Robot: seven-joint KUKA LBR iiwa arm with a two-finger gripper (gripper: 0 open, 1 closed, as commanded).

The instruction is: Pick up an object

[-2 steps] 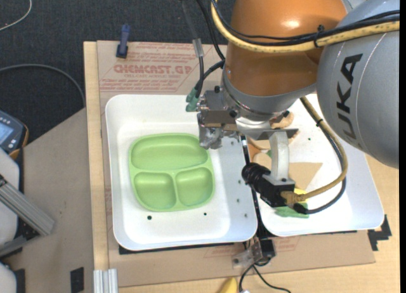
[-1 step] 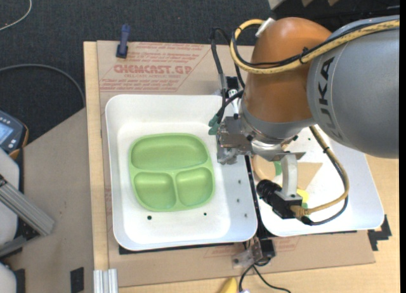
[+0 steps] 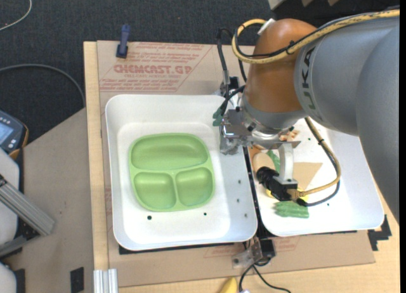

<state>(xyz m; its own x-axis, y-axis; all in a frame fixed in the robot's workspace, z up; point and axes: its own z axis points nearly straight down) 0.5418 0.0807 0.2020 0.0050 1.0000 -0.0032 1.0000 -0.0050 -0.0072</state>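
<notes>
My gripper (image 3: 265, 151) reaches down into the right bin (image 3: 355, 209), near its left wall, and the orange wrist band and grey arm cover most of it from above. Right beneath it lie an orange-tan piece (image 3: 259, 159) and a thin green piece (image 3: 273, 158), both partly hidden. A tan wedge (image 3: 308, 172) rests just to the right of the gripper. A knobbly green object (image 3: 292, 210) sits nearer the bin's front edge. Whether anything is held cannot be made out.
The left bin (image 3: 120, 177) holds a light green divided plate (image 3: 171, 171). Both bins stand on a brown cardboard sheet (image 3: 158, 63), which has a small blue clip (image 3: 123, 41) at its far edge. The arm overhangs the right bin's back half.
</notes>
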